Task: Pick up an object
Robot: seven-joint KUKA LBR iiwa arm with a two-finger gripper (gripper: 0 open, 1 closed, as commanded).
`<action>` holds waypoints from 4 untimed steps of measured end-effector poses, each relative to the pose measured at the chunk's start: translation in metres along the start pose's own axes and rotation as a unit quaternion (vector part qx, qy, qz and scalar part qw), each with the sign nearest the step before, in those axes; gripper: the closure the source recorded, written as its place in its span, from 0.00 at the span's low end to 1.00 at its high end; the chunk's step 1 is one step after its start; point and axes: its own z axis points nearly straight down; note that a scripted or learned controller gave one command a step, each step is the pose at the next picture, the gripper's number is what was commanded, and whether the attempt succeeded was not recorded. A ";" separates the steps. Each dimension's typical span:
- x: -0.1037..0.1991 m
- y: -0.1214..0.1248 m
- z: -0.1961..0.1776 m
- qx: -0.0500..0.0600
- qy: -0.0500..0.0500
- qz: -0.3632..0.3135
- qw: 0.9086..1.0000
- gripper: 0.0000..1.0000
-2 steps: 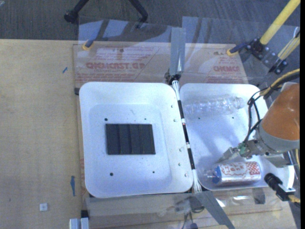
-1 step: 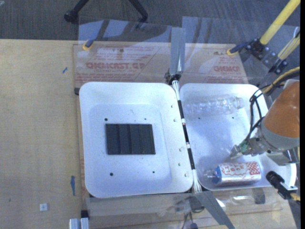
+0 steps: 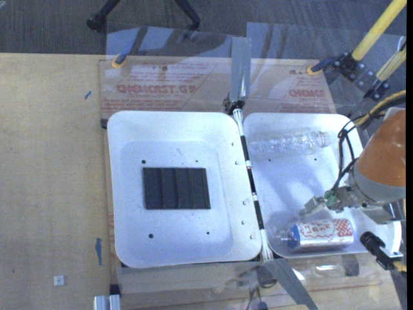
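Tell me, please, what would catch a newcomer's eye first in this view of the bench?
Probably the dark ribbed rectangular pad, lying flat in the middle of the left bin. Next, the arm's orange band at the right edge, with the gripper low over the right bin, just above a red-and-white labelled bottle lying near the front wall. A clear plastic bottle lies toward the back.
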 end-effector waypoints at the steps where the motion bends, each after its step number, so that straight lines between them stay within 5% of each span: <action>1: 0.000 0.000 0.000 0.000 0.000 0.000 1.000 0.00; 2: 0.015 0.007 0.011 0.003 0.000 0.108 0.994 0.00; 3: -0.053 -0.004 -0.029 0.006 0.001 0.158 0.987 0.00; 4: -0.047 -0.011 0.012 0.004 0.003 0.042 0.999 0.00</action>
